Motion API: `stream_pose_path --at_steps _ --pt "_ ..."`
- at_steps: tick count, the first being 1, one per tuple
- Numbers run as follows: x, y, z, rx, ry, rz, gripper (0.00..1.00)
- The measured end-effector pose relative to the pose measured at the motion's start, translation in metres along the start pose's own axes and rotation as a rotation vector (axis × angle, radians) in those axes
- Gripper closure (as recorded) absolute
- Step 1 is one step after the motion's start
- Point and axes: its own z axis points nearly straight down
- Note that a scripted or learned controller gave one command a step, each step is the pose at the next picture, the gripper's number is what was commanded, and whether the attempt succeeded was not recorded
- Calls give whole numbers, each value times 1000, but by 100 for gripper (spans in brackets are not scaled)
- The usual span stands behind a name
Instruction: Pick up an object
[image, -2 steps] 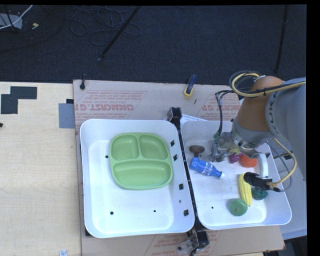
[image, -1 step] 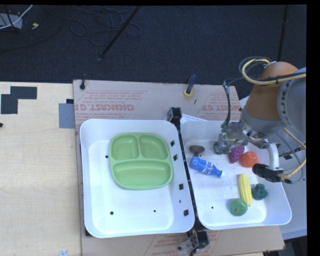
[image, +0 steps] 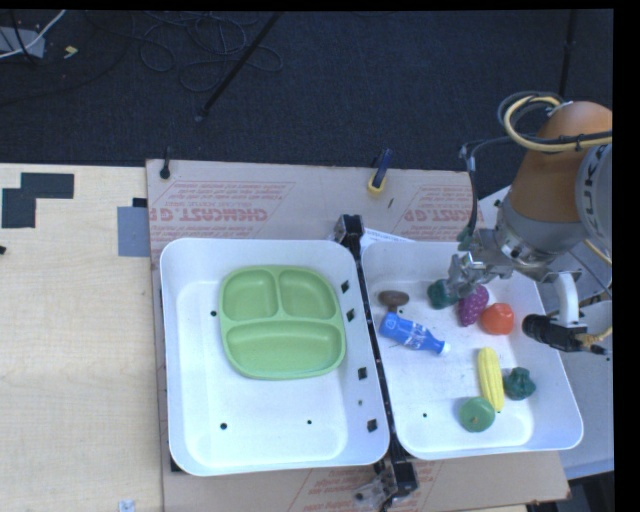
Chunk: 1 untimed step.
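Nearest the camera, at the bottom of the frame, the right bin (image: 560, 440) carried a round green fruit (image: 476, 414) with a yellow corn cob (image: 490, 377) standing lengthwise just above it and a dark green piece (image: 519, 383) beside that. Higher in the same bin lay a blue bottle (image: 411, 334), its long axis slanting from upper left to lower right, and a small brown pebble-like object (image: 394, 298). The pincer (image: 466, 276) hung over the upper right part of this bin, and I could not tell how far it was spread, since its metal parts merged with what lay beneath. Just below it, touching or nearly so, sat a purple grape bunch (image: 473, 304), with a dark green object (image: 440, 294) just to its left and an orange-red fruit (image: 497, 319) just to its lower right. The grapes seemed the likeliest target, lying a shade toward the bottom of the frame from the pincer. The left bin (image: 190, 400) held a green divided plate (image: 282, 322).
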Motion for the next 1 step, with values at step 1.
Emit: stream_pose_path --at_steps 1 --pt "-1 -1 -36 -1 -1 -1 100"
